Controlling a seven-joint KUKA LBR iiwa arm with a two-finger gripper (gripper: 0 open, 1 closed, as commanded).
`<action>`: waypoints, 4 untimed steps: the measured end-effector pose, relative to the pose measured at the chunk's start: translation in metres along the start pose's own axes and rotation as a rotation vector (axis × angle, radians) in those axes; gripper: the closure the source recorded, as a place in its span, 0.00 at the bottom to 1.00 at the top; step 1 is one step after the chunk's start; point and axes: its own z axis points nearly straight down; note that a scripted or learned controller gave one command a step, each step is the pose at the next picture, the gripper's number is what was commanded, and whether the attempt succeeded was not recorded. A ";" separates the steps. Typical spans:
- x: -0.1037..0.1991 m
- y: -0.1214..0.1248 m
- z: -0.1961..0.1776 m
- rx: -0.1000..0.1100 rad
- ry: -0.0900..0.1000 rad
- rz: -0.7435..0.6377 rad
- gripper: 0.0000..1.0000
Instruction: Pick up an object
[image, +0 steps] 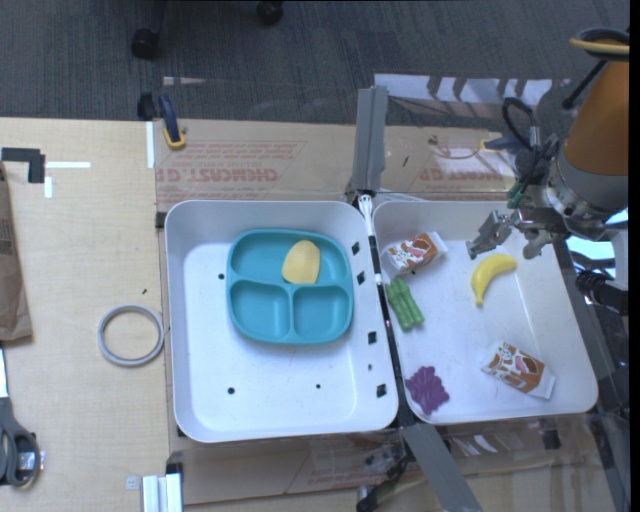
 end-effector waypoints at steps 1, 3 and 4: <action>-0.063 0.030 0.101 0.002 0.001 0.077 0.00; -0.070 0.020 0.147 -0.002 0.002 0.195 0.00; -0.070 0.020 0.138 -0.001 0.002 0.193 1.00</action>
